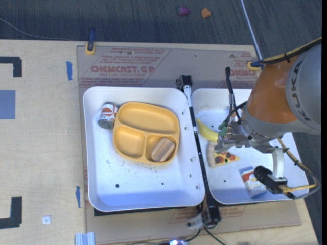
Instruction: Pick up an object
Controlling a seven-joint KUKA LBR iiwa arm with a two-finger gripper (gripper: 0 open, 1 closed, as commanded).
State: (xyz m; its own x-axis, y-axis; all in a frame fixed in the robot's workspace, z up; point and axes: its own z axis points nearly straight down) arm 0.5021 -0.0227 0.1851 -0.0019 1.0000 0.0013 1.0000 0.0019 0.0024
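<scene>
My gripper (222,146) hangs low in the right bin (232,194), at its left side. Just below it lies a toy pizza slice (225,159), orange and yellow, touching or nearly touching the gripper's tip. A yellow banana (206,131) lies just up and left of the gripper, by the bin's left wall. A small blue, white and red box (252,182) rests near the bin's front, partly behind a black part of the arm. The grey and orange arm covers the bin's right half.
The left bin (97,188) holds a yellow divided plate (145,117) with a tan bread-like piece (162,149) in its lower right compartment. A red and white can (107,115) lies at the plate's left edge. Cables run over the right bin.
</scene>
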